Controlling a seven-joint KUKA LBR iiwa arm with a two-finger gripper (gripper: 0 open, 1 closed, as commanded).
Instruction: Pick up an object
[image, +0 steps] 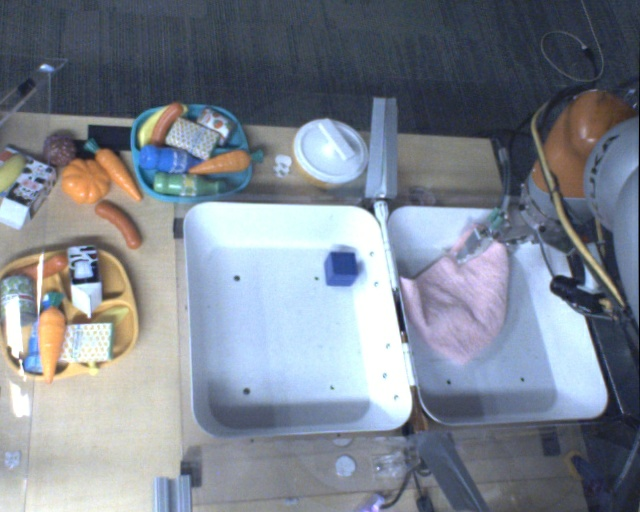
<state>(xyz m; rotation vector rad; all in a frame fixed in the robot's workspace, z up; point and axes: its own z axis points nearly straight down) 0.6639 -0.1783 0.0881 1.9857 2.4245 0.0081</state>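
At the bench's left edge sits a yellow tray (120, 330) of toy food, a carrot (50, 335) among it. Toward the back left corner lie a small orange pumpkin (83, 180) and a sausage (118, 224), loose on the wood. Just right of them, along the back edge, is a blue bowl (150, 185) heaped with more toy food, and farther along that edge a white lidded cup (331, 152).

The left bin (280, 400) holds one blue cube (342, 267), resting on the floor near the bin's back right corner, close to the wall shared with the other bin and well apart from me.

The right bin (520, 400) holds a pink cloth (460, 305). Most of it lies spread over the bin's left half, its edge draped toward the dividing wall. Its upper right corner is drawn up into a peak near the bin's back edge.

My claw (487, 233) is at that peak, reaching in from the right, above the back of the right bin. The cloth's corner runs up to my fingers and looks pinched between them, so I am closed on the pink cloth, with the rest of it trailing down onto the bin floor. My grey arm (610, 180) with its orange band (580, 140) is at the right edge.
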